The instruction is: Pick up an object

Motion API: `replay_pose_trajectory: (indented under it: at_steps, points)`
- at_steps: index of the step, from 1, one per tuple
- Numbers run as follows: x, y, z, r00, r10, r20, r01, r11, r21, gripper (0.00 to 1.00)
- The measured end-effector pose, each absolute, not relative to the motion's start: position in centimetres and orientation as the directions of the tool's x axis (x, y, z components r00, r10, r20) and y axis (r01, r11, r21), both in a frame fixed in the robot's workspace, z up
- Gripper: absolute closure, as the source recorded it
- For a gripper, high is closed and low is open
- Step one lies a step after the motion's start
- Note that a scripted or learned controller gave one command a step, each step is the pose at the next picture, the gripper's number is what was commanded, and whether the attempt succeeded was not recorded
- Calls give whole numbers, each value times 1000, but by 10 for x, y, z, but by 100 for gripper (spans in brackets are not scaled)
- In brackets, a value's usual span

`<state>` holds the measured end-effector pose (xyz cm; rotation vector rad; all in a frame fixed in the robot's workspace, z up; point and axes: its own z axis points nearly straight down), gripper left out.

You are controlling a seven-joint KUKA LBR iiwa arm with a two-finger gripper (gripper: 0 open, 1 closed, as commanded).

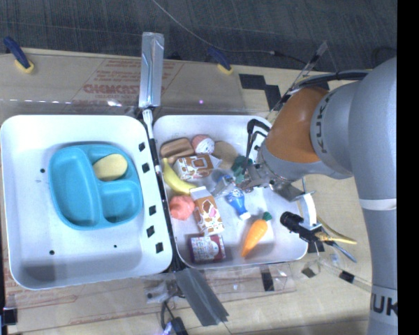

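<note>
- The tool (241, 175) hung low over the middle of the right bin (293, 251), under the orange band of the arm (349, 128); whether it was open or closed could not be told, because the wrist hid it from above.
- The desk (77, 82) carried both bins side by side, the left bin (21, 208) holding a blue tray (80, 194) with a yellow lump (111, 166) in its upper compartment.
- The right bin was crowded: a banana (173, 180) by the left wall, a carton (209, 216) near the middle, a carrot (254, 234) lower right, a small blue bottle (237, 202) just beside the tool.
- The step looked like the reach down to grasp; nothing was visibly held.
- The likely target was something by the tool, perhaps the bottle; the next move would call for closing on one item without nudging its neighbours, then a straight lift.
</note>
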<state>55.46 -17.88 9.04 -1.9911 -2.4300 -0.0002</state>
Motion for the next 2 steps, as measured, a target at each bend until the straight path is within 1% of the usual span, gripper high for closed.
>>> replay_pose_trajectory:
  at_steps: [1,2]
  points:
    - [555,-180,97,-201,979,1,979,201,-4,100]
    - [566,-130,210,289,957,0,957,-289,-4,100]
